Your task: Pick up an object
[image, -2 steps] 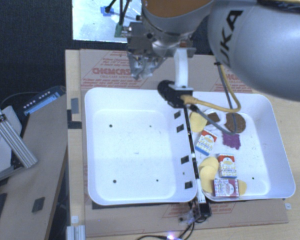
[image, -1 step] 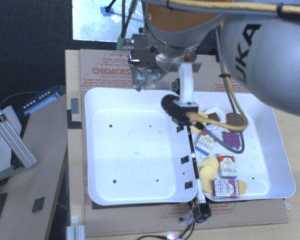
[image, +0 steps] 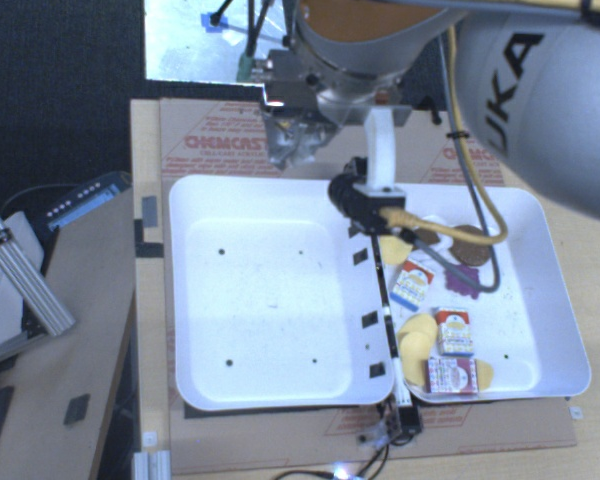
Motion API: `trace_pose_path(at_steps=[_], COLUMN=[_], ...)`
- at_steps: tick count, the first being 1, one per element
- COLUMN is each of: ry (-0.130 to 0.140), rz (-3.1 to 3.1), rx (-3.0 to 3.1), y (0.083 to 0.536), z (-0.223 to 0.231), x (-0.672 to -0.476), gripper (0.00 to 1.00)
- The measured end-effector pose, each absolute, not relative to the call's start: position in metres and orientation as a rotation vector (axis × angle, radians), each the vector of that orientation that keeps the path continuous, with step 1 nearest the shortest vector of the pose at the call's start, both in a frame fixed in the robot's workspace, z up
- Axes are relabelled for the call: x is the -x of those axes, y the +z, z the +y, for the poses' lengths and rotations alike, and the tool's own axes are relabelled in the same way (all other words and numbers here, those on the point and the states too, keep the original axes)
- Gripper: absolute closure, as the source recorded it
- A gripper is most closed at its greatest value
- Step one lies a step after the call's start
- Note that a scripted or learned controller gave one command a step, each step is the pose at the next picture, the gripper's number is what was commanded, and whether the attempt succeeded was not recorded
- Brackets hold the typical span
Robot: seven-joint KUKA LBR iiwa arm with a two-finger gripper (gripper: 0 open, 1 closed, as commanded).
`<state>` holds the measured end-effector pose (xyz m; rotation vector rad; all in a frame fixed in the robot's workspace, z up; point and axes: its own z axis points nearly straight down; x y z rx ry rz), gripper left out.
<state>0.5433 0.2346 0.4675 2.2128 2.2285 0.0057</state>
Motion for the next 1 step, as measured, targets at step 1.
trace_pose_path(at_steps=[1], ry=[0.003], rz=[2.227], rx=[-2.215], y=[0.4724], z=[0.2338], x=[-0.5278], gripper=[1.00])
